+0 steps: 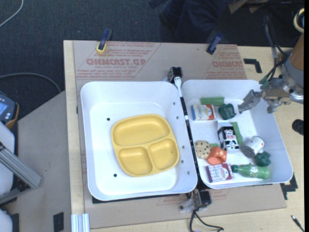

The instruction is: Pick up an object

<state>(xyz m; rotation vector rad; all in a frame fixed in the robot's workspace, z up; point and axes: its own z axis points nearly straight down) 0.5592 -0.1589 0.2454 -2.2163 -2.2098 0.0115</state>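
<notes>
White plastic makes up both shallow bins on my surface [145, 57], which is covered with printed cardboard. The left bin [96, 100] carries a yellow divided tray [144, 143] with three compartments, lying near its middle. The right bin [280, 144] carries all the small things: a green cylinder [212, 101] near the far wall, a small white carton [203, 112] just below it, a dark green round piece [226, 112] beside the carton, a black-and-white toy [228, 138] in the middle, a cookie [202, 149] by the left wall, an orange piece [217, 154] touching the cookie's right side, a red-and-white carton [218, 172] at the near wall, a green bottle [251, 170] lying on its side next to it, and a white cup [255, 142] further right. My pincer [258, 100] hangs over the far right part of the right bin, above bare white floor, well clear of the things. One grey finger [248, 101] slants toward the dark green round piece; the two fingers stand apart, with nothing between them.
</notes>
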